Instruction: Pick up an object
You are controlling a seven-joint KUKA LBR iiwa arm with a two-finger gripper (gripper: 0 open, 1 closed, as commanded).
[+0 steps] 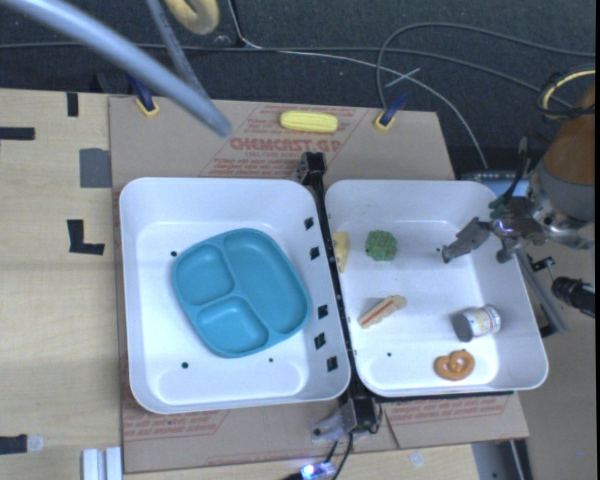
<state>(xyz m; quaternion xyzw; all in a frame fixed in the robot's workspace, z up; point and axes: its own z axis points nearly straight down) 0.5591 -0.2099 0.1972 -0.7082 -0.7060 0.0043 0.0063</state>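
You can see red printed lettering on the cardboard sheet [270, 148] behind the two bins, but it's too blurred to read with certainty.

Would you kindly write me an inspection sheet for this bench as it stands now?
Surface: brown board bearing two white bins, left bin and right bin, side by side.
Job's things: right bin holds a green piece, hot dog, small can, pretzel and a pale item at its left wall.
Clutter: blue tray in left bin; yellow piece on the board behind the bins.
Gripper: gripper over the right bin's right side, nothing seen between its fingers.
Cables: grey cable loops behind the right bin.
Surroundings: wooden bench with black marks.
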